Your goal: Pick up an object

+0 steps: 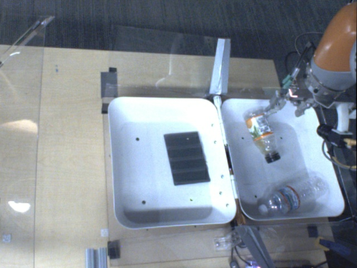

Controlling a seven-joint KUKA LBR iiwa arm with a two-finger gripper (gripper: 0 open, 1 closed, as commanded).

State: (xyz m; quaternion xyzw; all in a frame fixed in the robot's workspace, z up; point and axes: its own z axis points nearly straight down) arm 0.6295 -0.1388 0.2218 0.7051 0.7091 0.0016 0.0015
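Note:
A small clear bottle [262, 134] with an orange label and a black cap lies in the upper part of the right bin [312, 149]. Along that bin's front wall lies a clear plastic bottle [290, 197] with a blue label. A flat black ridged slab [186, 157] rests in the middle of the left bin [128, 166]. My gripper [287, 106] hangs over the right bin's back edge, just up and right of the orange-label bottle. It is open, with nothing between its fingers; one finger [275, 103] points toward that bottle.
An upright grey metal post [220, 66] stands behind the seam between the bins. Cables [334, 144] run along the right bin's right side. The arm's orange band [339, 35] is at the top right.

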